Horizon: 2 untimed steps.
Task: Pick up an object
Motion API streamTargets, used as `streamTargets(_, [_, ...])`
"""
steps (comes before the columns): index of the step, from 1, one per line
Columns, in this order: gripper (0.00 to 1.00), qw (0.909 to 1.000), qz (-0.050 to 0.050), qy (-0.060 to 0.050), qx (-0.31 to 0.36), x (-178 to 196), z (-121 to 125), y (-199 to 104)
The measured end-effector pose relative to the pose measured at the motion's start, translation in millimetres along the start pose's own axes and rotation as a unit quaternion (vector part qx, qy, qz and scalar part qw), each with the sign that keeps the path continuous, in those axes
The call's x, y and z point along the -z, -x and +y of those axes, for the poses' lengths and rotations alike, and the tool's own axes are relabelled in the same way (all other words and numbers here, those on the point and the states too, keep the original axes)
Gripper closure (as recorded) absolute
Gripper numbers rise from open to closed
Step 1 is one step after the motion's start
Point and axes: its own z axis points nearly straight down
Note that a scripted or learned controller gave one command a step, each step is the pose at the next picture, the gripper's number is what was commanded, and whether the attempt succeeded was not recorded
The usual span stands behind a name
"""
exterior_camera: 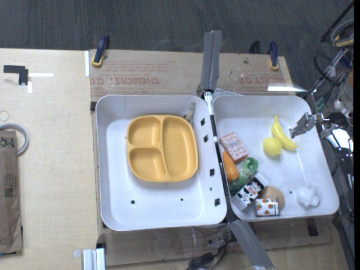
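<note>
The right bin holds several small items. A yellow banana and a yellow lemon lie near its far right. A pink box, an orange carrot and a green item lie along its left wall. A black-and-white carton, a brown round item and a small white-and-orange box sit at the near edge. My gripper hangs at the bin's right side, just right of the banana and apart from it, with nothing seen in it.
The left bin holds a yellow divided plate. A white crumpled item lies in the right bin's near right corner. A grey divider stands behind the bins. Clamps and cardboard lie at the back.
</note>
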Motion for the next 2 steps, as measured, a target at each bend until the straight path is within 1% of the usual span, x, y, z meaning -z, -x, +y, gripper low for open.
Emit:
streamTargets(1, [0.00,0.9997,-0.001,0.001,0.023,2,4,17])
streamTargets(2, [0.00,0.9992,-0.001,0.002,0.040,-127,71,-16])
